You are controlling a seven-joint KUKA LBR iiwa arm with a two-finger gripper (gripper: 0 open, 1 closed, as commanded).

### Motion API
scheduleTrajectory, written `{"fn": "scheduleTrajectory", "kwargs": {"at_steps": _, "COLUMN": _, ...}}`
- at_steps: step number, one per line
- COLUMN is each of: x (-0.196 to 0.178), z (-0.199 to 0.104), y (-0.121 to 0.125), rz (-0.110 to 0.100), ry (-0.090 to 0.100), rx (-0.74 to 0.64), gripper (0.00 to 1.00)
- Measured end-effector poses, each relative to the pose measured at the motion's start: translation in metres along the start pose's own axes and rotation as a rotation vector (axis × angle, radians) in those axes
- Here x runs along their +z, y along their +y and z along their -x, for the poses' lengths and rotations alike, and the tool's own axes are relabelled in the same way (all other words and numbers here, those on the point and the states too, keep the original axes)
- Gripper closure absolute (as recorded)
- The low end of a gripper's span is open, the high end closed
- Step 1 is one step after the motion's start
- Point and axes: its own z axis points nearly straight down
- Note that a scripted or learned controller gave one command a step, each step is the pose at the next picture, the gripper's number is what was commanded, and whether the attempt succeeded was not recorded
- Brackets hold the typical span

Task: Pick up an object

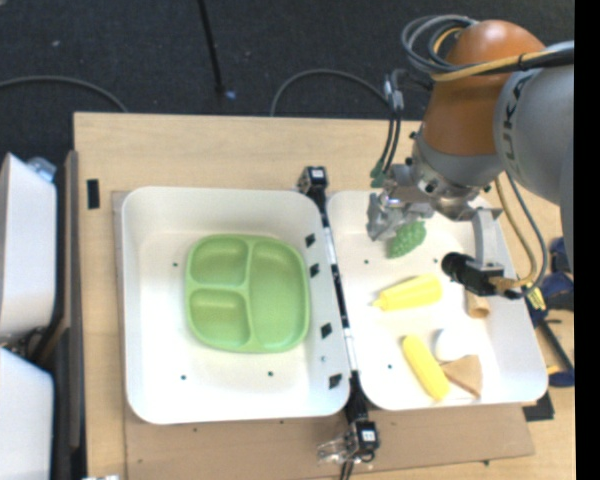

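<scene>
Yellow corn piece (423, 368) sits at right bin's (510, 378) near edge, tan wedge (465, 372) just beside it. Second corn piece (409, 293) mid-bin. Gripper (388, 218) at far-left corner, touching green leafy item (408, 238); finger state can't tell. Green divided plate (247, 292) in left bin (150, 368).
</scene>
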Motion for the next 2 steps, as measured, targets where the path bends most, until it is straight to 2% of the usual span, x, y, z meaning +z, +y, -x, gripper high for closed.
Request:
{"fn": "scheduleTrajectory", "kwargs": {"at_steps": 1, "x": 0.016, "z": -0.049, "y": -0.012, "rz": -0.001, "ry": 0.0, "rx": 0.0, "gripper": 1.0}}
{"fn": "scheduleTrajectory", "kwargs": {"at_steps": 2, "x": 0.024, "z": -0.102, "y": -0.013, "rz": -0.002, "ry": 0.0, "rx": -0.001, "gripper": 1.0}}
